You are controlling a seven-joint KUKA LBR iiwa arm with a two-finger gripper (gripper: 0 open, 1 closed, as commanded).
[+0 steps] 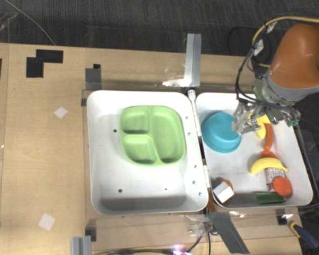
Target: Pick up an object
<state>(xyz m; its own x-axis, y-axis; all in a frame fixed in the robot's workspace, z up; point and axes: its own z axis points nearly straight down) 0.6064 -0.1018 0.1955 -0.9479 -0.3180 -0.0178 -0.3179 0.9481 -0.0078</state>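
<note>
My gripper [250,122] hangs low over the right bin [303,158], its metal fingers at the right edge of the blue bowl [221,132]; from this slanted overhead angle I cannot tell whether they are parted or closed, and nothing shows between them. The bowl sits at the bin's left side, close to the divider. Just right of my wrist lie a yellow piece [263,125] and an orange carrot-shaped toy [268,140]; nearer the front are a banana [267,166], a red-capped bottle [279,185], a green stick [269,198] and a small white-faced block [223,190]. The left bin [103,158] carries a green divided tray [151,134].

I judge this the approach-and-descend step, no object yet taken. The bowl's rim looks the likeliest target. The next move calls for one finger inside the rim and one outside, a firm close, then a straight lift clear of the neighbouring yellow piece.
</note>
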